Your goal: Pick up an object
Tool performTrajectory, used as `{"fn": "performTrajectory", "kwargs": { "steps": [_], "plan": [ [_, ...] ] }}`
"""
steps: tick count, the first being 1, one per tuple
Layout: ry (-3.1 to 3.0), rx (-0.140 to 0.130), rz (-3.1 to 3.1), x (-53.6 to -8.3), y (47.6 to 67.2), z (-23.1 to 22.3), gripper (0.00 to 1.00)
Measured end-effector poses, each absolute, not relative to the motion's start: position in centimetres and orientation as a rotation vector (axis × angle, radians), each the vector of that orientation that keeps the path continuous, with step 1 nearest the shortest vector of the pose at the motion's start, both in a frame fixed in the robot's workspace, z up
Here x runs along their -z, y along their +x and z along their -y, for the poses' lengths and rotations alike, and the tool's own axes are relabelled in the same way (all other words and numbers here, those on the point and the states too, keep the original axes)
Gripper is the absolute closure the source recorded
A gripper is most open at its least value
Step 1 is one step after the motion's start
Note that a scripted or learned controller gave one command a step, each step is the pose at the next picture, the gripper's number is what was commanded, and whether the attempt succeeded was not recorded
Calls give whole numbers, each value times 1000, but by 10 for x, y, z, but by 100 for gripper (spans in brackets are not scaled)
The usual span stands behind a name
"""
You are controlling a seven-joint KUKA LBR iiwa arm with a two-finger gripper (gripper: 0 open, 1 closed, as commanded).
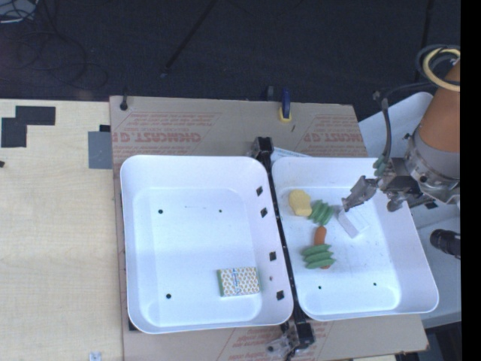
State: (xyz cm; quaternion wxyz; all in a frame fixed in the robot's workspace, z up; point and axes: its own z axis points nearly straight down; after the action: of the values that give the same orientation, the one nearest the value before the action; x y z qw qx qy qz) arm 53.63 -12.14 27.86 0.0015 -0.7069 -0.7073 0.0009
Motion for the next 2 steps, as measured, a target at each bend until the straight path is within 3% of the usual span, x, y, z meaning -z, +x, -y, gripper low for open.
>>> {"fn": "performTrajectory", "kwargs": {
  "steps": [1,2],
  "plan": [
    [-2210,-6,2221,-226,546,60,0],
    [-2211,-7,2222,-185,532,-20,0]
  ]
}}
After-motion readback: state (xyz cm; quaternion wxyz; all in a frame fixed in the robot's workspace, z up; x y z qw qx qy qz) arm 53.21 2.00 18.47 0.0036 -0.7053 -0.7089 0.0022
